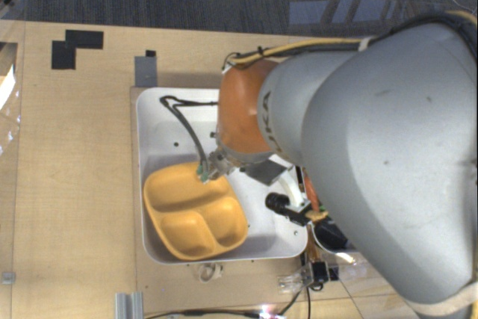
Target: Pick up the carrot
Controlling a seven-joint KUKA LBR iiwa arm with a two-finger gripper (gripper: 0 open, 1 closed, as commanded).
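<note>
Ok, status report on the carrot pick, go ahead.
Arm low over the left bin, blocking most of it. Carrot: cannot tell where from this view. Yellow divided tray sits in the bin's near corner.

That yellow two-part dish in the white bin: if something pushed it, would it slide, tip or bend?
The yellow dish looks like moulded plastic, so probably stiff and light. Its low, wide shape suggests sliding rather than tipping. It sits tilted in the white bin, so it may rock.

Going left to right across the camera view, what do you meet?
Black L-shaped marker → white bin → yellow divided tray → orange band → grey arm.
</note>
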